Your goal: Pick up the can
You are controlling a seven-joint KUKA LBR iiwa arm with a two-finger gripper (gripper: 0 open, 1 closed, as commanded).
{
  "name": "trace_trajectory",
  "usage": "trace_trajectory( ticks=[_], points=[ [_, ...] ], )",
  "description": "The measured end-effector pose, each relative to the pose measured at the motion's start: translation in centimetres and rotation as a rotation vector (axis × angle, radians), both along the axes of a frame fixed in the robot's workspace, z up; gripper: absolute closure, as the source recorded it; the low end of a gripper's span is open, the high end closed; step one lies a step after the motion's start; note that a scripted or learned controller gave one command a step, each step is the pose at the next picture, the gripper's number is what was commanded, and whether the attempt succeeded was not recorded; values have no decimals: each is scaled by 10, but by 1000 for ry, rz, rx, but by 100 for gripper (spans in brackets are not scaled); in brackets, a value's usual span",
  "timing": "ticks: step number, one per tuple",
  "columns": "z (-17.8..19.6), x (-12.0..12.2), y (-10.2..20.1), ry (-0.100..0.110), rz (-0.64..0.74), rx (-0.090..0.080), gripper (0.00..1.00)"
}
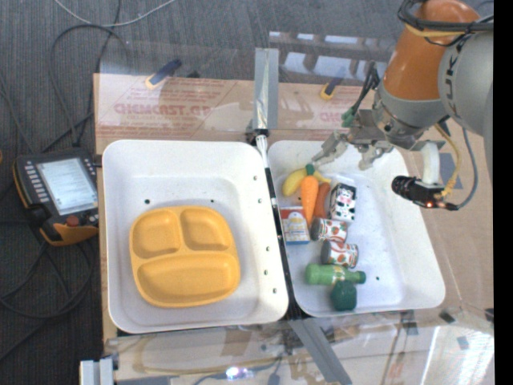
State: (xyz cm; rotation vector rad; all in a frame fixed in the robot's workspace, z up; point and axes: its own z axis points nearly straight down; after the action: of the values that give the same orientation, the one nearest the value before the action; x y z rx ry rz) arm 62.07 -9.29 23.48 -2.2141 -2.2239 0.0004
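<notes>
The arm is hanging over the toy food bin

The can [340,253], with a red picture label too small to read, is lying among toys in the right bin [417,239]. The gripper [353,152] is hanging above with fingers spread wide, holding nothing.

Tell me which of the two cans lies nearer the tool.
The upper can, lying between the carrot and the other can. It sits closer to the tool above.

faint red "CHEMCAST" lettering, cardboard sheet [172,111]
</notes>
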Motion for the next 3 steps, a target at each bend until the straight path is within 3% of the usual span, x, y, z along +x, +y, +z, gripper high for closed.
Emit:
trace_trajectory(
  ticks=[1,2,3],
  points=[
    [54,-53,21,-1,209,-4,0],
    [-49,-108,30,2,59,-1,0],
    [-145,-110,-7,-12,173,-3,0]
  ],
)
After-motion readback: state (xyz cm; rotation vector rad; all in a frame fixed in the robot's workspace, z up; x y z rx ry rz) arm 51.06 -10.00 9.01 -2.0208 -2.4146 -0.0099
